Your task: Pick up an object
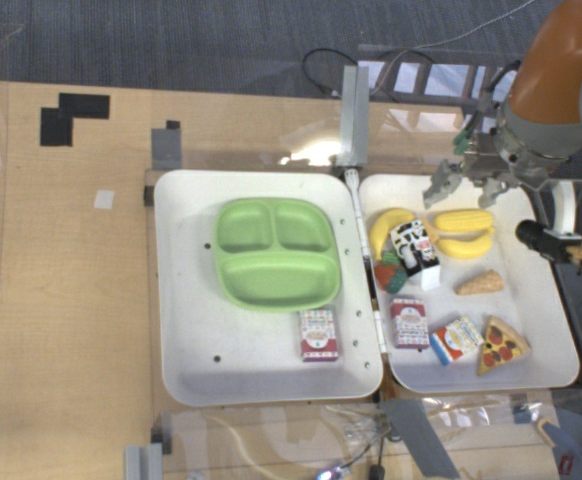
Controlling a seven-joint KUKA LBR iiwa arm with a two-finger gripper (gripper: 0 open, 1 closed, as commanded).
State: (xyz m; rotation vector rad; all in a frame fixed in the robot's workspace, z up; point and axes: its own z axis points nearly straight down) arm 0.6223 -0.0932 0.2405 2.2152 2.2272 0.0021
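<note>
- A pale wooden tabletop (61, 298) fills the left of the scene, marked with black squares (71, 116) near its far edge; grey ribbed flooring (171, 18) runs behind it.
- The left bin (186, 298) holds a green divided plate (274, 252), lying flat near the middle, and a small red-and-white carton (318, 335) just in front of the plate, toward the bin's right wall.
- A grey metal post (356, 118) stands at the far end of the seam between the two bins.
- The right bin (546, 308) carries the crowd: a yellow banana (384, 226) against the left wall, touching a black-and-white cow-print piece (412, 245), with a red and green toy (387, 272) tucked beside them.
- A second red-and-white carton (409, 324) lies toward the front, then a small snack box (457, 340), a pizza slice (501, 346) and a tan bread piece (481, 284).
- A second banana (464, 233) lies near the bin's far side.
- The pincer (466, 182) hovers just above and behind that second banana, fingers spread wide, nothing between them, under the arm's orange band (563, 38).
</note>
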